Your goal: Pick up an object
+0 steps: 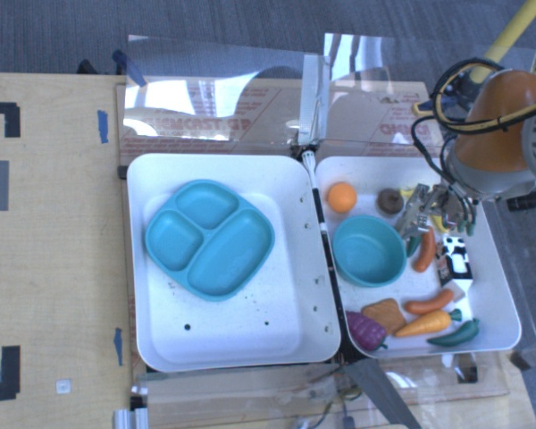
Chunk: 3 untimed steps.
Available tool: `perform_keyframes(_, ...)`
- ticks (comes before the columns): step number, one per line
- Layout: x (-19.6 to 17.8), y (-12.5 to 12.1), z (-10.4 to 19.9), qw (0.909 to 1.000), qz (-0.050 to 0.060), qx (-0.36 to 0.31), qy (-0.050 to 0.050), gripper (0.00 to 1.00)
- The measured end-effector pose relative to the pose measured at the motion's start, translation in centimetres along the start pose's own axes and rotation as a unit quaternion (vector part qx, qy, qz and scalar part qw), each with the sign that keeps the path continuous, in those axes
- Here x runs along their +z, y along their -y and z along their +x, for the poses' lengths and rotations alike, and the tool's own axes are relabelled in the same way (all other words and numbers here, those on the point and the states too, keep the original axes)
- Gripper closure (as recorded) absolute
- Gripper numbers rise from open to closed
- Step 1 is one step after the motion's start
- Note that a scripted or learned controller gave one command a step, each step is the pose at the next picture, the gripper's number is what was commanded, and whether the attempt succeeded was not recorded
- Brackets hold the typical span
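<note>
The gripper (417,223) hangs over the right bin (496,280), just right of a teal bowl (368,250); its metal fingers point down beside the bowl's rim. An orange ball (341,197) and a small brown round piece (389,201) lie at the back of that bin. A small orange-red piece (423,251) lies right under the gripper. Near the front lie a carrot (423,323), a red sausage-like piece (429,304), a green pepper (456,332), a tan slice (385,314) and a purple piece (367,332).
The left bin (161,329) holds a blue divided plate (210,238). A black and white block (455,260) lies right of the gripper. Clear plastic walls (314,96) rise behind both bins. The arm's orange band (500,119) fills the upper right.
</note>
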<state>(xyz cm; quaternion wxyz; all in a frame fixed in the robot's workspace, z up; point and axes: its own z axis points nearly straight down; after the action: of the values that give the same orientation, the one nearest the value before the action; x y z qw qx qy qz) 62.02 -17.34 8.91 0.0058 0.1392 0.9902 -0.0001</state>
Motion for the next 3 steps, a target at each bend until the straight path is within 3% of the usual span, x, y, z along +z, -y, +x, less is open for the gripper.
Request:
perform_keyframes(1, -0.2, 4.9, 12.7, 0.9964, 0.001, -0.085, -0.003, 1.0)
perform_keyframes(2, -0.1, 3.4, 7.0, 0.9998, 0.001, 0.02, 0.001, 1.0)
perform_keyframes(3, 0.1, 1.6, -2.6, 0.9808, 0.001, 0.195, 0.0, 1.0)
